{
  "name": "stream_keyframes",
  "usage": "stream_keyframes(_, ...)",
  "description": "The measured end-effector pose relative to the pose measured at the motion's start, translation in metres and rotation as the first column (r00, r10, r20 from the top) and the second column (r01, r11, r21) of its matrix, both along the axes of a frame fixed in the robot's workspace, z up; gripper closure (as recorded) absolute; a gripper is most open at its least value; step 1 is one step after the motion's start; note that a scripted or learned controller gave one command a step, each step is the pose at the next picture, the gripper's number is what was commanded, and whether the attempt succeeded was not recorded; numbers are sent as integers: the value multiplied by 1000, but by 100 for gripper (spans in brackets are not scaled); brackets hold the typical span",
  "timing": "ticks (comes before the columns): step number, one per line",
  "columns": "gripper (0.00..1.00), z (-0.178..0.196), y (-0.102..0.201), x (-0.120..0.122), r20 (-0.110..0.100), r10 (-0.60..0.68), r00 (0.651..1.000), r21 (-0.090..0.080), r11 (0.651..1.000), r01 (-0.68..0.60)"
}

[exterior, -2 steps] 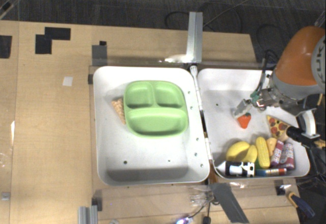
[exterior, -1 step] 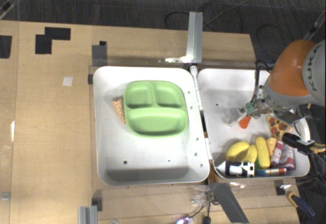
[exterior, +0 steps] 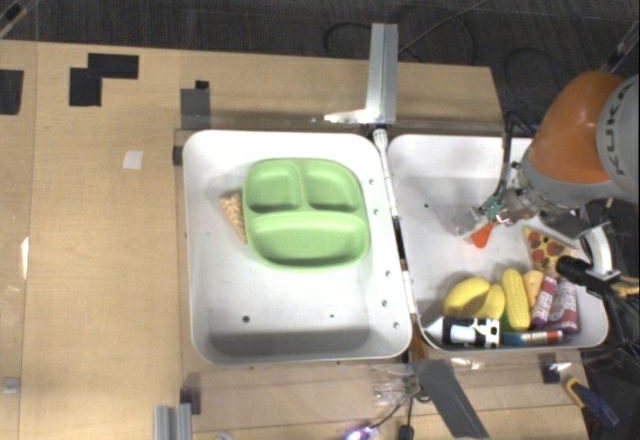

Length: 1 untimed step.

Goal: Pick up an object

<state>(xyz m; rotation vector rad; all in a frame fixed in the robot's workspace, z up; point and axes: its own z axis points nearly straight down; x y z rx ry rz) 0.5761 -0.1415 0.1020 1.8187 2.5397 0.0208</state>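
Two bins: side by side on the tabletop (exterior: 90,258), touching along a middle rim.
Left bin (exterior: 215,328): holds a green tray (exterior: 305,211) with three compartments; a tan waffle piece (exterior: 233,216) pokes out from under the tray's left edge.
Right bin (exterior: 440,178): toys heaped in its near right corner, among them a lemon (exterior: 466,295), a corn cob (exterior: 516,298) and a pizza slice (exterior: 546,250).
Carrot (exterior: 482,236): small and orange, lying apart from the heap, just below the gripper.
Gripper (exterior: 497,212): low over the right bin; whether it is spread or pressed together cannot be told.
Arm (exterior: 575,143): reaches in from the right, orange band uppermost.
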Motion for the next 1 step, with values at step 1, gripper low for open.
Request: stream_keyframes(1,100,104,69,49,-15,-69,997,0,998,69)
